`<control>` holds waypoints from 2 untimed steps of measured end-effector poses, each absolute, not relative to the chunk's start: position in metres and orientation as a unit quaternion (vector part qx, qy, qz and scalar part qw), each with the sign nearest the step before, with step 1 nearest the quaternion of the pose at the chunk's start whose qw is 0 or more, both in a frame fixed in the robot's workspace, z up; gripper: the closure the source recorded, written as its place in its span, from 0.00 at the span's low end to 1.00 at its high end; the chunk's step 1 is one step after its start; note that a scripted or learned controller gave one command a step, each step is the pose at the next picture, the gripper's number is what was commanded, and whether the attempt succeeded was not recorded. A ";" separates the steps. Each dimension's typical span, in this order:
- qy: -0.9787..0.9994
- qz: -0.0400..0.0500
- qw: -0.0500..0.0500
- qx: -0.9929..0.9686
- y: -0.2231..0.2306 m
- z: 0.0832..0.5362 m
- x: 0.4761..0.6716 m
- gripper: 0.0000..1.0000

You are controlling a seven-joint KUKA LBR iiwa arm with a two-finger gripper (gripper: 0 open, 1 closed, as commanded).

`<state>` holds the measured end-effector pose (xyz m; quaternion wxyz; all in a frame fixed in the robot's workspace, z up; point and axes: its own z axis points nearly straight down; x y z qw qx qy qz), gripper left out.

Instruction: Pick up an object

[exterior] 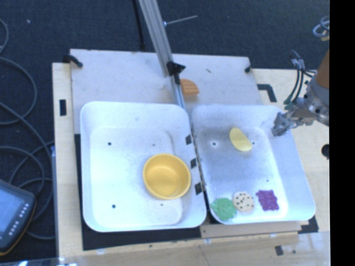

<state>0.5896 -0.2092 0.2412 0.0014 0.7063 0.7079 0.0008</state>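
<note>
The right bin (288, 165) holds a yellow oval piece (241, 139) near its far side. Along its near edge lie a green leafy piece (223, 208), a round speckled cookie (243, 201) and a purple bunch (268, 199). A yellow bowl (166, 176) stands upright in the left bin (111, 148). My gripper (281, 124) hangs over the right bin's far right rim, to the right of the yellow oval piece and apart from it. Nothing is seen held in it.
A slanted metal rail (158, 35) runs from the top down to the gap between the bins. An orange object (189, 87) lies on the board behind the bins. Cables and a tablet (14, 215) lie on the floor to the left.
</note>
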 end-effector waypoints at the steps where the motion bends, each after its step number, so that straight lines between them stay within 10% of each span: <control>1: 0.710 0.002 0.002 0.704 -0.156 0.251 0.599 1.00; 2: 0.709 0.001 0.000 0.705 -0.113 0.245 0.602 1.00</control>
